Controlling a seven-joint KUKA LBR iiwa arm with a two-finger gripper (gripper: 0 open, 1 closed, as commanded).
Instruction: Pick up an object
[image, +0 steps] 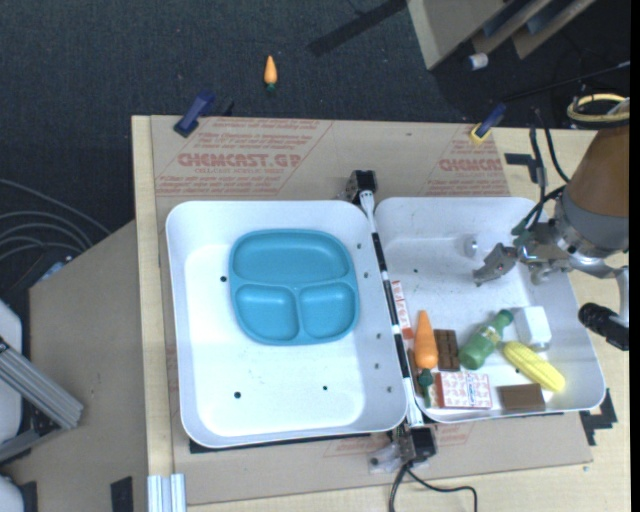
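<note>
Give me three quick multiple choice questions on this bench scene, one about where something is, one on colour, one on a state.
1. Where does the divided plate lie?
A. left bin
B. right bin
C. the cardboard

2. What colour is the bottle?
A. red
B. green
C. white

3. Where is the gripper?
A. over the right bin's bare upper part
B. clamped on the corn
C. over the left bin

Answers: 1 A, the plate sits inside the left bin. 2 B, it is green, beside the carrot. 3 A, it hangs over the right bin, apart from the corn.

Dark carpet floor (120, 60) around cardboard-topped bench (300, 150) (printed red lettering). Grey cables (40, 245) at left; small orange item (270, 70) on floor.
</note>
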